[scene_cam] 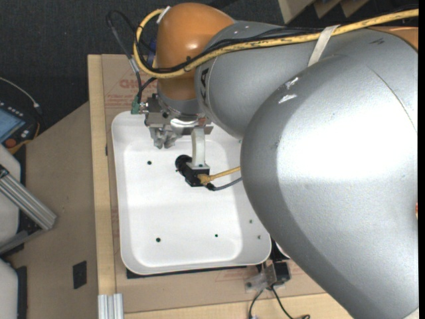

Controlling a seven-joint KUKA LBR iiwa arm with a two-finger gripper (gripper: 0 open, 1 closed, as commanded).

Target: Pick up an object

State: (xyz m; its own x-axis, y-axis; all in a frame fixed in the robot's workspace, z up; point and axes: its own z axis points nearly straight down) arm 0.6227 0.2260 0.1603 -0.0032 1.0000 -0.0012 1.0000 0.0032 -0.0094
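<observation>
**Likely miss: gripper low in the bin with no clear target under it**

I cannot place the object from this feed. The stretch of white floor I can see carries just a few small dark dots (158, 240), and I take those for marks in the bin, not loose items. Anything further right is hidden behind the arm.

The gripper (163, 138) hangs low over the far end of the white bin (125, 198), close to its back wall. It is small and shadowed under the orange band (189, 28), so I cannot tell whether it is open or closed.

My first worry is a grab at nothing. If the program commits here, I judge it will come up with no load, because I can make out nothing graspable beneath it.

My second is contact. The tool sits so near the back wall that a small drift outward, or a descent too deep, could strike the rim or press into the floor and shift the bin on the bench (99, 178).

My third is blindness. The grey arm (319, 151) covers so much of the view that I could not confirm a catch, or spot a dropped piece, from here.
</observation>
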